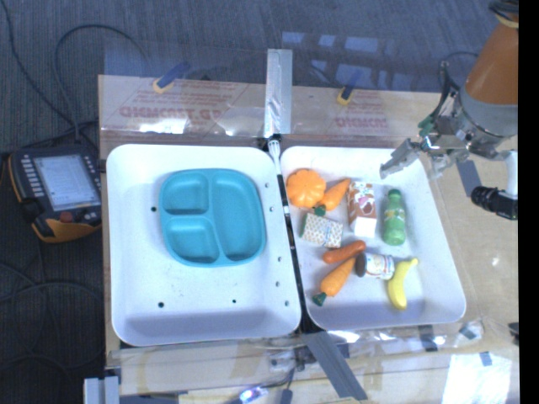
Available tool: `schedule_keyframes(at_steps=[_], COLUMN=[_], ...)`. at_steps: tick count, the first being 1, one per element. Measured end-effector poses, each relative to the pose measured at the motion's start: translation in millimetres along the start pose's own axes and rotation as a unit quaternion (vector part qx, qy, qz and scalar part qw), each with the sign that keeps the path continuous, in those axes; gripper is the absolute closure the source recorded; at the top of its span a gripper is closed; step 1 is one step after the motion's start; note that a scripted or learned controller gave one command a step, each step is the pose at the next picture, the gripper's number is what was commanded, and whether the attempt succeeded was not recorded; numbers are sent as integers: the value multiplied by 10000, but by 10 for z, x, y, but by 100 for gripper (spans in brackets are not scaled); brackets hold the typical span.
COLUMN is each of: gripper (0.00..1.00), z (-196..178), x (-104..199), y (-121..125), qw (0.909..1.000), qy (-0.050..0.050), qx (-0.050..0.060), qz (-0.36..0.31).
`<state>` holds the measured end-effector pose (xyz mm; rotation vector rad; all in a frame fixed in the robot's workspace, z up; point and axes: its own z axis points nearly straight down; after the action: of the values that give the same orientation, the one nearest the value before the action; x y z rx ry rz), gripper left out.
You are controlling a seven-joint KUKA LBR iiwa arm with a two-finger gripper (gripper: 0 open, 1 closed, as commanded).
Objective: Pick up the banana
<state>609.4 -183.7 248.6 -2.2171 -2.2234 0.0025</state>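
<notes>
Nothing is picked yet: the small curved yellow banana (401, 282) lies well below the spread, released claw (404, 157), ungrasped.

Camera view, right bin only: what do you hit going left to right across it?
Orange pumpkin → checkered block → juice carton → green bottle → banana, with the pincer hanging over the bin's far right rim.
</notes>
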Motion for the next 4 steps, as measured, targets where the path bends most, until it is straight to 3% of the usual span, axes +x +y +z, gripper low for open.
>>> schedule_keyframes(at_steps=[1, 2, 3, 4], gripper=[0, 0, 0, 0], z=[452, 918, 1571, 1562], x=[-234, -169, -314, -185], y=[-711, -1257, -1182, -1039], qw=[9989, 9905, 9812, 9844], qy=[-3, 6, 32, -46], qx=[2, 1, -76, -89], qz=[-468, -1375, -1928, -1754])
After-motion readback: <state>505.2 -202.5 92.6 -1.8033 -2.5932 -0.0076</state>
